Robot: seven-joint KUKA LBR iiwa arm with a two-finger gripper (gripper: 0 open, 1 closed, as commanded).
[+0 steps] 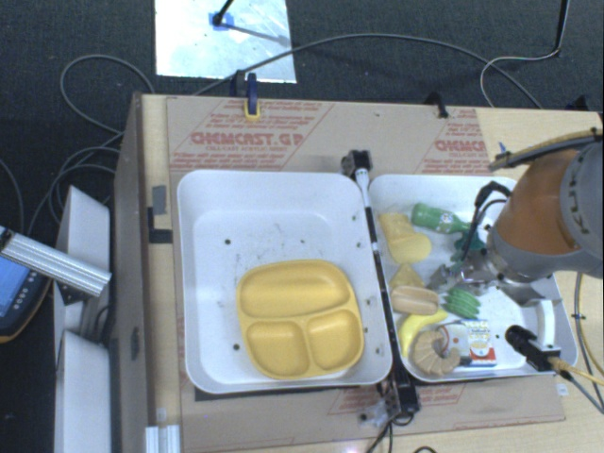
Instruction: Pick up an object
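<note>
Item: gripper (pixel 460 278), lowered among toys in right bin (pixel 472 185), beside green toy (pixel 462 302). Jaws' state: cannot tell. Step: reaching; grasp and lift needed next.

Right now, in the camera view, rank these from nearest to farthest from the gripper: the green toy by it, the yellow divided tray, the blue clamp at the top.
1. Green toy, right bin, beside the gripper.
2. Yellow divided tray, left bin.
3. Blue clamp, bench's far edge.

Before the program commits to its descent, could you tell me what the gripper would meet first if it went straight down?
Probably the small green object below the gripper in the right bin, though depth is unclear from this slanted view.
</note>
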